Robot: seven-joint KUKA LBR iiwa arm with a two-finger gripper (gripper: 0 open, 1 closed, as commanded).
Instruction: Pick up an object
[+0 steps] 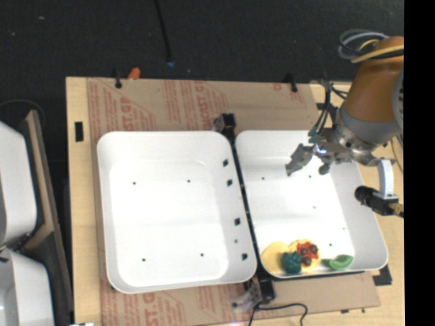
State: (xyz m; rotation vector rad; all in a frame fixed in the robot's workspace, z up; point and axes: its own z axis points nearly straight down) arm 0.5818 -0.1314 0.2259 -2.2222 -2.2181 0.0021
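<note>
My gripper (310, 161) hangs over the back part of the right bin (272, 148), its two fingers spread apart with nothing between them. A heap of small objects lies in the front corner of that bin, well clear of the gripper: a pale yellow piece (273, 255), a teal object (292, 263), a red and dark object (308, 249) and a green object (338, 261). They touch or overlap one another.
The left bin (109, 182) sits beside the right one, with a black clipped divider (236, 195) between them. Both rest on a cardboard-covered bench (170, 104). A black fitting (374, 199) sticks over the right bin's right rim.
</note>
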